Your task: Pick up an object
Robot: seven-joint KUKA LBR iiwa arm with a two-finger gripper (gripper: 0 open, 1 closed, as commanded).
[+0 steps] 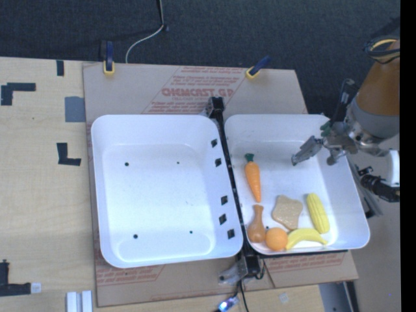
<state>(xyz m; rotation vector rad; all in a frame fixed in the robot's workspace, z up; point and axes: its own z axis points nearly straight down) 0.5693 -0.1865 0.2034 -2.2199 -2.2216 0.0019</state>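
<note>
Here's the arm (380, 103): a rounded amber-orange band, pale grey casing beneath it. At the wrist, a darker grey metal block with small fittings, and the pincer (315, 149) in dull grey, slim and angular. A black cable loops beside a white housing.

Dark blue-grey carpet (247, 18) up top with a white cable (148, 36) trailing across it, light wood bench (39, 194) marked with black tape (65, 155), and a printed cardboard sheet (195, 93) held down by two yellow-blue clamps (108, 62), lighting even.
</note>
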